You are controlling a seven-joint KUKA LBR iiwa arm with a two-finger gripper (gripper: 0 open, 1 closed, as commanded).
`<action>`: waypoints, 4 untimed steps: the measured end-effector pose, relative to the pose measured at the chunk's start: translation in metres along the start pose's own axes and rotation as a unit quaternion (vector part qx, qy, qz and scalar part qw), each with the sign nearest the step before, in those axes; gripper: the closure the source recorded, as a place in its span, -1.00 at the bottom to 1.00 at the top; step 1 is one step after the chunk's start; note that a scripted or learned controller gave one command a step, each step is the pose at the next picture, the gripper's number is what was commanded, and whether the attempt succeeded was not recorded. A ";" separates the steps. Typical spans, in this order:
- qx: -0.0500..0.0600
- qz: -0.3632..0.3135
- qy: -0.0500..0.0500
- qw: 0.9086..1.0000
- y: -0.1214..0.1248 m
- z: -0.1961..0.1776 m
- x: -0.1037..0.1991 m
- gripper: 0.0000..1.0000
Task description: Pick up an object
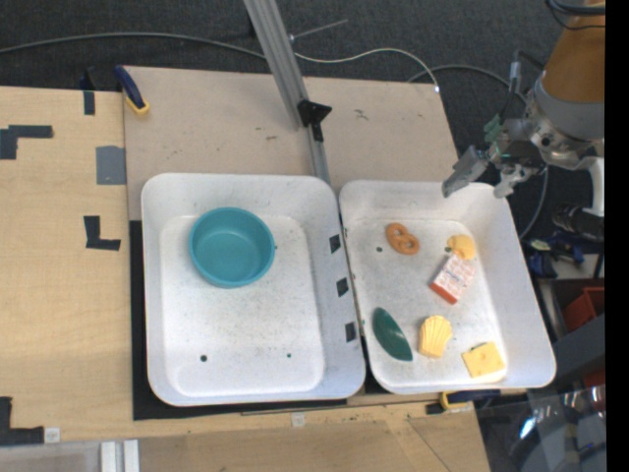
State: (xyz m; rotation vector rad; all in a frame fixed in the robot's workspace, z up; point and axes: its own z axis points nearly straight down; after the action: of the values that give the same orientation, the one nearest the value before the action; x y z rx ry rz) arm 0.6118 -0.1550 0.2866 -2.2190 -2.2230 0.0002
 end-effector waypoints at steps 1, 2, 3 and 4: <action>0.000 0.000 0.000 1.000 0.000 0.000 0.000 -1.00; 0.003 0.000 0.000 1.000 0.006 0.058 0.007 -1.00; 0.003 0.000 0.000 1.000 0.005 0.112 0.018 -1.00; 0.004 0.000 0.000 1.000 -0.005 0.166 0.025 -1.00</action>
State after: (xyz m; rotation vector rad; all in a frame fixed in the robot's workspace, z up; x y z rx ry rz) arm 0.6067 -0.1299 0.1202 -2.2153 -2.2190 0.0084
